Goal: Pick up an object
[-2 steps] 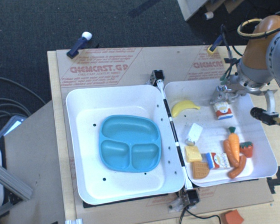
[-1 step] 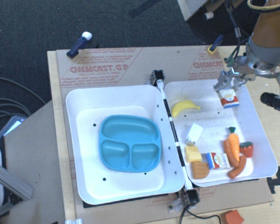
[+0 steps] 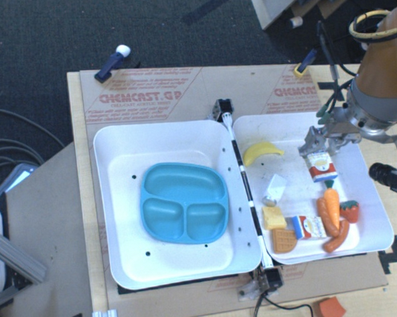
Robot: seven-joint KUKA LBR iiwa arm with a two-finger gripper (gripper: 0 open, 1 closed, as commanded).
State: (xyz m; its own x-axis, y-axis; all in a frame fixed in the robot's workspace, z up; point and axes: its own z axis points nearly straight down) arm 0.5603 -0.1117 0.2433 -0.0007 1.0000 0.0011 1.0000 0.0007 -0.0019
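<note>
Reaching in from the right over the far part of the right bin [image 3: 384, 225], with the grey arm [image 3: 376, 86] and its orange band high at the frame's edge. Gripper [image 3: 320, 142] low above a small red and white carton [image 3: 321, 166], at or just above its top end; cannot tell whether spread, pressed together or pinching anything, metal parts hiding the tips.

Lying in that same right bin: yellow banana [image 3: 262, 151] near the divider, well left of the gripper; small clear or whitish wrapper piece [image 3: 275, 188] nearer the middle; yellow cheese block [image 3: 274, 217] just below it, with a brown waffle-like cracker [image 3: 282, 240] touching its near side. Beside those, a small red, white and blue packet [image 3: 308, 227], then an orange carrot [image 3: 330, 209] upright along the bin, a reddish sausage [image 3: 337, 236] curving at its lower end, and a red strawberry [image 3: 350, 211] just right of the carrot.

Sitting in the left bin [image 3: 113, 193]: blue divided plate [image 3: 184, 202], near the centre. Both bins resting side by side on a printed cardboard sheet [image 3: 141, 94]. Blue and white marker-like tool [image 3: 112, 64] at the cardboard's far left corner.
</note>
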